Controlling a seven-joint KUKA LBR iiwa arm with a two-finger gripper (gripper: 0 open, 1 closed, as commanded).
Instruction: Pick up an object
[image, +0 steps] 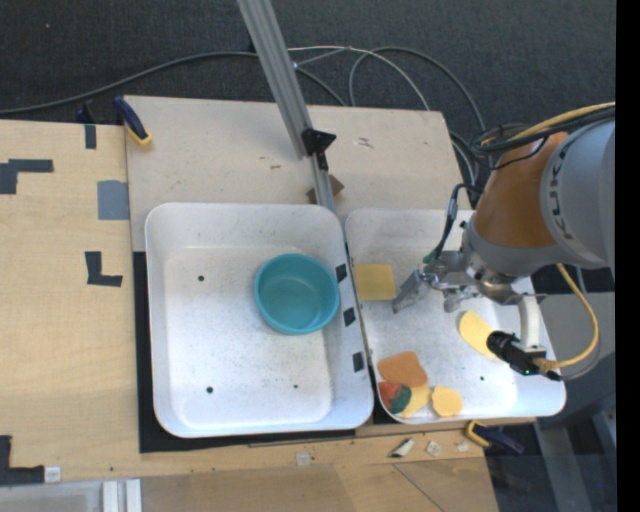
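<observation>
Yellow sponge square (376, 281), right bin (400, 228): we note end effector (412, 291) just beside it, spread unreadable, and risk nudging it aside ungrasped.

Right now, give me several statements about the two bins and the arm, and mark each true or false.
1. The teal bowl sits in the left bin. True.
2. The yellow square sponge lies in the left bin. False: it lies in the right bin, near the divider.
3. The gripper is over the right bin. True.
4. The gripper holds the bowl. False: the bowl sits apart from it.
5. An orange piece lies near the right bin's front. True.
</observation>
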